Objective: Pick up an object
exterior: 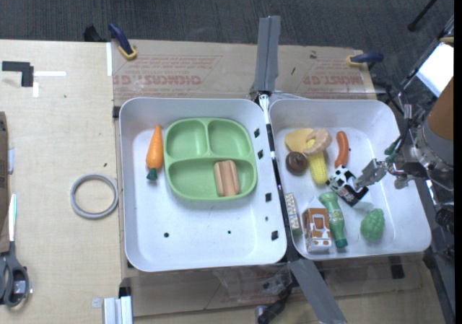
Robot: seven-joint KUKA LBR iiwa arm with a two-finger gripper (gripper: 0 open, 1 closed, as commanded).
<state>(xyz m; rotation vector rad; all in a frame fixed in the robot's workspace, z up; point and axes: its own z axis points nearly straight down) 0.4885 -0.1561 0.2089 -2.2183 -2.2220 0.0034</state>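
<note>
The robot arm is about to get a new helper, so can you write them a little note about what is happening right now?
Tool: low in the right bin, reaching in from the right, right at a small black-and-white toy. Whether it is open or shut cannot be told, and no grasp is visible.
Right bin: corn cob, red sausage, green bottle, small carton, green round toy.
Left bin: carrot beside a green divided plate, with a hot dog in the plate's lower section.
Done: nothing lifted.
Left: grip one object and raise it.
</note>
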